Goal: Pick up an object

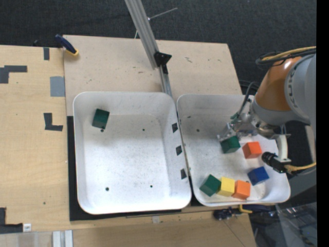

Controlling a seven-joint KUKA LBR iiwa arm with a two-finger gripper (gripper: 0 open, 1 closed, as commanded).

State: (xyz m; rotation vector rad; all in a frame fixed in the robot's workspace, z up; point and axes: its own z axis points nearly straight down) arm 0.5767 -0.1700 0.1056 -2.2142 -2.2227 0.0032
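Note:
My gripper (232,131) is low in the right bin (205,107), reaching in from the right. A dark green block (230,145) lies right at its tip, on the near side, and I cannot tell whether it is gripped. An orange block (252,150) sits just to the right of that block. Nearer the front are a blue block (258,175) and a row of a green block (210,184), a yellow block (226,186) and an orange block (242,189). Another dark green block (101,118) rests in the far left part of the left bin (128,189).
A slanted metal rail (146,30) comes down from the top to the wall between the two bins. The grey arm with its orange band (275,89) covers the right bin's right side. A black cable (275,163) loops near the blue block.

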